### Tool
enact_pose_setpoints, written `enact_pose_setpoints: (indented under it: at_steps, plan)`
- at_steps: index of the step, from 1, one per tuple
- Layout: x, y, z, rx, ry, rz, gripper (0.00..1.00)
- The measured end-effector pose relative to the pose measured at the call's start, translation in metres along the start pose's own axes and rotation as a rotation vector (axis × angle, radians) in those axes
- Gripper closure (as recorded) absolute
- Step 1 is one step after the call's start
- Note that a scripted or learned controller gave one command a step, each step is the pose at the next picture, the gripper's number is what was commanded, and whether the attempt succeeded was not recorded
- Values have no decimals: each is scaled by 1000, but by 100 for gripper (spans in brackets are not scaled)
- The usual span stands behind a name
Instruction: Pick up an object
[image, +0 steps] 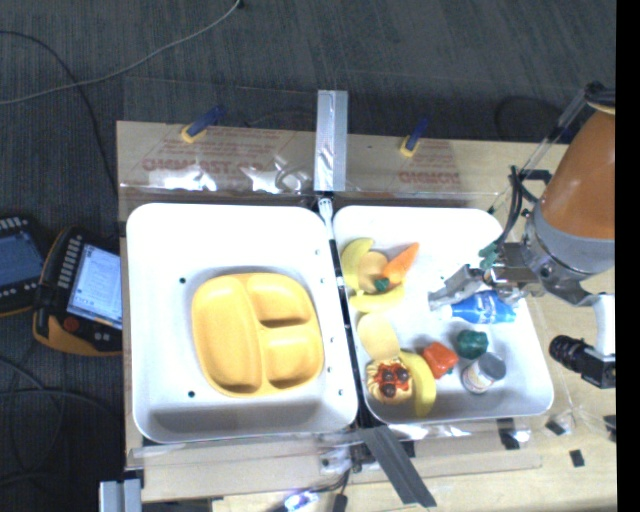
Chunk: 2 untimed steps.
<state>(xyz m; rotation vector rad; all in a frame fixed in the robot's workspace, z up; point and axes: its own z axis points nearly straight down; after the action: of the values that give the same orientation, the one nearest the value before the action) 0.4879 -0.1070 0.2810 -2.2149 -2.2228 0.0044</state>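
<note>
The right bin (440, 216) holds several toy foods. At its left side an orange carrot (400, 261) lies by a yellow banana (356, 256), with a pale lemon (378, 335) below them. A red pepper (439, 358), a dark green piece (472, 344) and a small silver can (483, 373) sit near the front right. A round red-topped toy (389, 378) rests against a second banana (425, 388). My gripper (447, 288) hangs low over the bin's middle right, pointing left. A blue packet (488, 310) lies just beneath and behind it. Nothing is visibly held.
The left bin (150, 300) contains a yellow divided tray (258, 330). A metal divider strip (331, 140) stands at the back between the bins. A handheld pendant with a screen (80, 295) lies off the bench at the left.
</note>
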Motion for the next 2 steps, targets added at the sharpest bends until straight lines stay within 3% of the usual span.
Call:
enact_pose_setpoints:
  at_steps: [1,2]
  plan:
    - [4,64,80,1,0,-11,0]
    - [-10,104,180,0,0,53,0]
